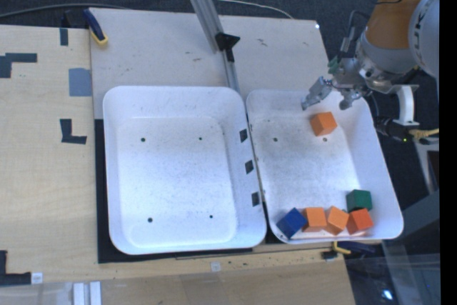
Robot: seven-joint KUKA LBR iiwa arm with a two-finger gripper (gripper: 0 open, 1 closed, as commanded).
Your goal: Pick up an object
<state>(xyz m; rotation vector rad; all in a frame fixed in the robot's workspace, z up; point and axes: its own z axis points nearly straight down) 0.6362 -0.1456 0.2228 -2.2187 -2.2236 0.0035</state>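
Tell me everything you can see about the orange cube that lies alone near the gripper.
The orange cube is a small block with plain, matte faces, looking like wood or foam. It rests on the floor of the right bin, in its far part, turned at a slight angle to the walls. Nothing touches it but the bin floor. The gripper hangs just above and beyond it, fingers spread, not holding it.

Orange cube (323, 123) lies alone, tilted, near the top of the right bin (307, 175), just below my hand (329, 98), not touching it. Blue cube (290, 222), two orange blocks (325, 218), red-orange cube (360, 221) and green cube (359, 199) cluster at the bottom edge.
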